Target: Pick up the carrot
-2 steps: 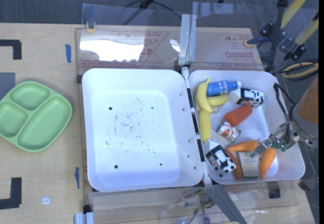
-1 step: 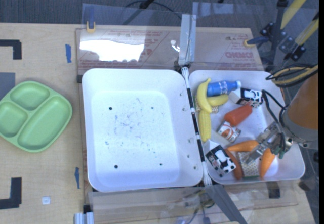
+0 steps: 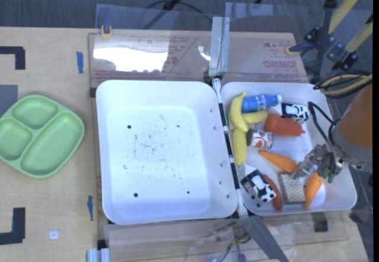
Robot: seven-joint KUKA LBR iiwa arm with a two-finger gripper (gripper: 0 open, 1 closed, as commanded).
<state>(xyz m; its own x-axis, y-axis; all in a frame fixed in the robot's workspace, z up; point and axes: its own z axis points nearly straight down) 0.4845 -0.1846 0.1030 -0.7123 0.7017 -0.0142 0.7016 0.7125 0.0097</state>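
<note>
The wooden bench (image 3: pixel 53 48) bears two white bins (image 3: pixel 112 101) (side by side) and a green divided plate (image 3: pixel 39 135).

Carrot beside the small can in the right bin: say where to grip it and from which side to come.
Grip the carrot at its middle, coming straight down and closing across its width. It lies flat, slanting from upper left to lower right, and tapers, so the ends would likely slip. The can sits close to its upper-left end. The gripper hovers just right of it.
</note>
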